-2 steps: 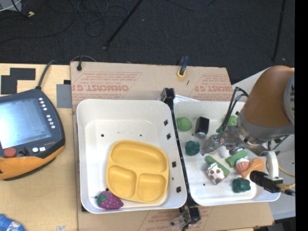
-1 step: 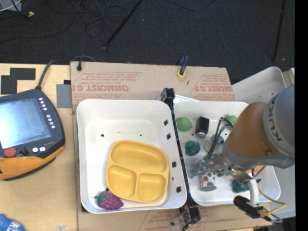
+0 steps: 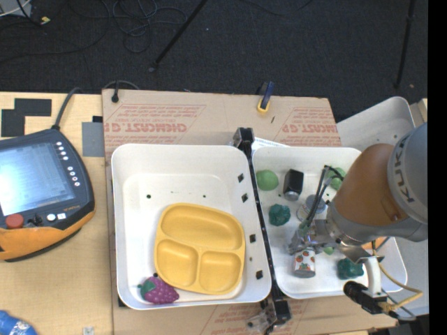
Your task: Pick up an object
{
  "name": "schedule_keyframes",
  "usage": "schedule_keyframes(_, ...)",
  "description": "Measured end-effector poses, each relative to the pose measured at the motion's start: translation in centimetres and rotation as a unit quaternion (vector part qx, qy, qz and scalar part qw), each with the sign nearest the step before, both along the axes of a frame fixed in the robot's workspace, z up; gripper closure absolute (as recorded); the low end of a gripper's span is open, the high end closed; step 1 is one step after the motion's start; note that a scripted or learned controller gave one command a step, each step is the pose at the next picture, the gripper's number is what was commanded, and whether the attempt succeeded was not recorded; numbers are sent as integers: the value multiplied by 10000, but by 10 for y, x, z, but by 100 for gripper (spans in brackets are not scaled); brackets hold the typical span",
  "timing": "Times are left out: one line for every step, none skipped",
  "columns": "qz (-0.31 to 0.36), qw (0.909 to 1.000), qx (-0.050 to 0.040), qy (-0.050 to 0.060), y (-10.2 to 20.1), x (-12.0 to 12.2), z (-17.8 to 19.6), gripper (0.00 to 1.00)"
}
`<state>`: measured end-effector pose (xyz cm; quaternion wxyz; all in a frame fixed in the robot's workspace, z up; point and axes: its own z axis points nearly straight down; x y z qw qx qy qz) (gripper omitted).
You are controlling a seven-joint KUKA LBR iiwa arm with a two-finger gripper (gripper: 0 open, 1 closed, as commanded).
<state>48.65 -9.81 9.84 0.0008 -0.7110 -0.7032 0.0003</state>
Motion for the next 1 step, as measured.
schedule_keyframes(94,9999,10,-47,70,37,94,100)
